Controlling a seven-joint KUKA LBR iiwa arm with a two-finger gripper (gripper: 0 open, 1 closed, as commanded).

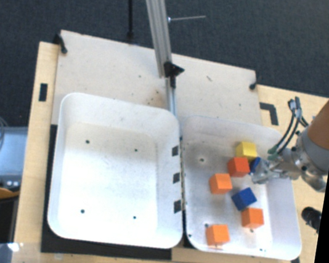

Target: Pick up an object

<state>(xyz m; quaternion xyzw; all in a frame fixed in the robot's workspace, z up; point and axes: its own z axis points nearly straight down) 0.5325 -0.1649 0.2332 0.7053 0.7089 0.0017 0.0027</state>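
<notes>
End effector hovering beside the blocks

We are seeing the end effector (262, 173) just right of a red-orange cube (239, 166); we cannot tell its opening.

Even bright light, soft shadows, slightly blurry

Six small solid cubes lie loose in the right-hand shallow white plastic bin (278, 237). A yellow cube (247, 150) sits farthest back, touching an orange-red cube (238, 166) just in front of it. An orange cube (221, 183) lies nearer the middle, beside a tilted blue cube (244, 198). Two more orange cubes rest toward the front: one (252, 217) just beyond the blue, another (218, 235) near the front rim.
</notes>
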